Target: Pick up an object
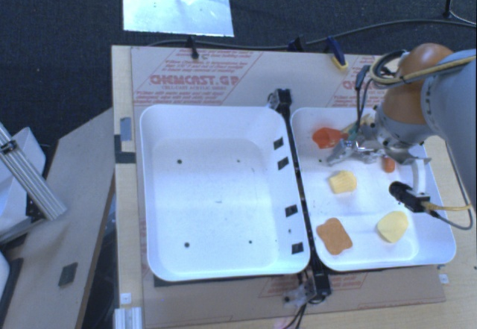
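grey arm [447,92] bent low, pincer [344,153] over right bin [440,245].

Over in the right bin [440,245] lie the pickable bits. A red-orange piece [325,136] sits near the far wall; a pale yellow chunk [343,183] lies mid-bin; a flat orange-brown slab [334,235] rests by the near left corner, with a rounded yellow piece [393,227] to its right.

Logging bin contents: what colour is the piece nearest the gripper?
Red-orange piece, seen in the camera view.
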Controlling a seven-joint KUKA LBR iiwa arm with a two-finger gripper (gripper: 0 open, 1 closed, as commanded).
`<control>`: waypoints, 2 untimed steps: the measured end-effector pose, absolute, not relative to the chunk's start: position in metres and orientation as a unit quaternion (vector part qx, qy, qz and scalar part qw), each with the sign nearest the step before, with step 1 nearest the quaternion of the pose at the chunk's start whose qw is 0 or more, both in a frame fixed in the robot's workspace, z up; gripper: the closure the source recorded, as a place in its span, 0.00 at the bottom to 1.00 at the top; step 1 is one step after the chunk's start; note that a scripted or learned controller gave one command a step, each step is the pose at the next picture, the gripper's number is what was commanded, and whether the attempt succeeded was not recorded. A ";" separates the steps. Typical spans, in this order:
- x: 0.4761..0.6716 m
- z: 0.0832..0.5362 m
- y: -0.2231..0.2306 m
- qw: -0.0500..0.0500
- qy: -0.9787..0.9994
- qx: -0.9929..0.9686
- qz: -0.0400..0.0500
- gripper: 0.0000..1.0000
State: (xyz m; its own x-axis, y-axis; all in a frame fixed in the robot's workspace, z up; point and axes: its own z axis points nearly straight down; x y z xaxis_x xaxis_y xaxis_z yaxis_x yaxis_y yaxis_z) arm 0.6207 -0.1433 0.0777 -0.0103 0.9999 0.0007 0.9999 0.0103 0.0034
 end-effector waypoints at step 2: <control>0.584 0.096 -0.124 0.002 0.707 0.707 0.001 1.00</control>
State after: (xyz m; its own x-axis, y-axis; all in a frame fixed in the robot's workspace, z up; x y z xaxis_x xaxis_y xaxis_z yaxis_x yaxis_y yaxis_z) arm 0.5843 -0.1245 0.0959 -0.0011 1.0000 -0.0013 1.0000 0.0011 0.0042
